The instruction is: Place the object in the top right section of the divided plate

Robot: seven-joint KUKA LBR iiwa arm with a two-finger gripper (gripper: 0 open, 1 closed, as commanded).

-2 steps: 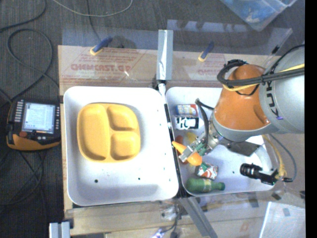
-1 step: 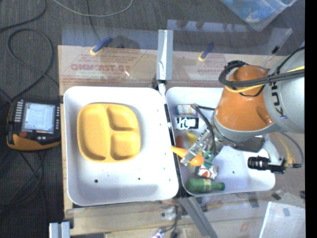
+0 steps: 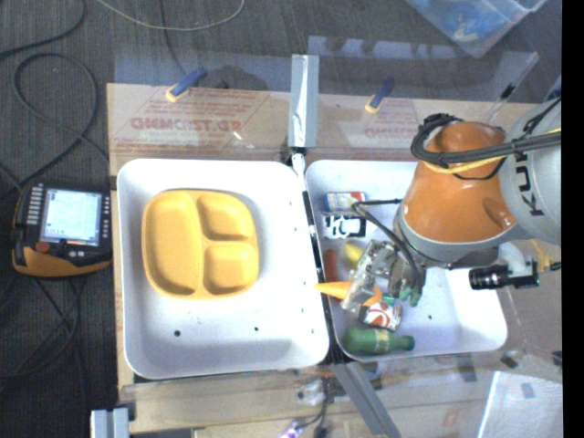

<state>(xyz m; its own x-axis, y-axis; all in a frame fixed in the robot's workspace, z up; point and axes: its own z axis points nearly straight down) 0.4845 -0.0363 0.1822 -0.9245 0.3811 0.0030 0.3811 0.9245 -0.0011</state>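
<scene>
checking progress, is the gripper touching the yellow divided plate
Apart. The camera view shows the gripper over the right bin, the divided plate in the left bin.

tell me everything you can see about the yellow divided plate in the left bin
The yellow divided plate is a rounded square, apparently of smooth matte plastic, lying flat and face up in the upper middle of the left white bin. Raised ridges split it into three sections: one long section along its left side and two smaller ones stacked on the right. All three sections hold nothing. Nothing touches it except the bin floor beneath.
</scene>
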